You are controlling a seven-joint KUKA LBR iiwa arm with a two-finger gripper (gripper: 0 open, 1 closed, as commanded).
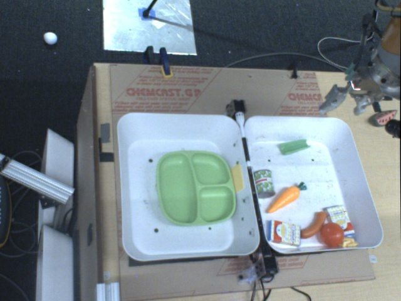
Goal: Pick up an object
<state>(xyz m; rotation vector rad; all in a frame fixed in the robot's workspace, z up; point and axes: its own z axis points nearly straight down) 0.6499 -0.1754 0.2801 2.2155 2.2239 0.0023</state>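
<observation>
The right bin (357,168) holds a flat green piece (293,146), a small can (264,182), an orange carrot (285,197), a small carton (285,232), a sausage (312,226), a red tomato (332,234) and a small packet (338,216). My gripper (344,104) hangs above the bench beyond the right bin's far right corner, away from all of these. It is open, and nothing is between its fingers.
In the left bin (135,168) lies a green divided plate (194,187), with a yellow piece (238,177) by the wall between the bins. Cables (338,46) loop behind the right bin. A clamp (164,61) sits at the bench's far edge.
</observation>
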